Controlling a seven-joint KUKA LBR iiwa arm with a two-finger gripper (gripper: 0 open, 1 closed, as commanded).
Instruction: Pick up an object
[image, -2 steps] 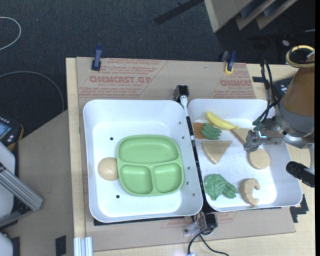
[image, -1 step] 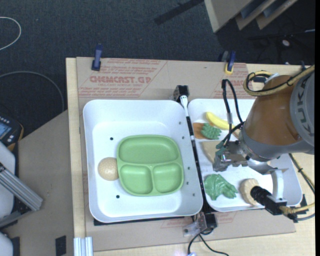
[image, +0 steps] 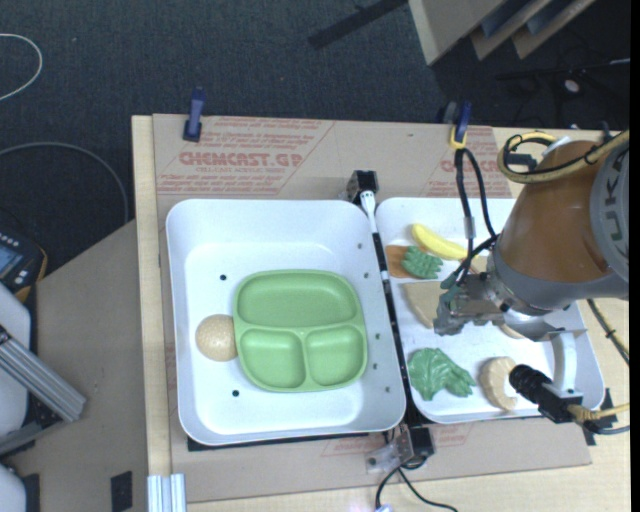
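Arm (image: 560, 225): reaches in from right, over right bin (image: 592, 372) | Gripper (image: 452, 312): low in right bin; grip state cannot be determined | Banana (image: 438, 241): rear of right bin, long axis runs from upper left to lower right | Leafy greens (image: 438, 372): front of right bin | Left bin (image: 200, 300): green divided tray (image: 298, 328), round tan ball (image: 215, 337) touching its left edge

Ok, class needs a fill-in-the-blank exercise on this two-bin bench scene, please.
1. The green divided tray lies in the ____ bin.
2. The beige ball rests against the tray's ____ side.
3. The banana in the right bin is ____ in colour.
4. The end effector hangs over the ____ bin.

Missing words: left; left; yellow; right
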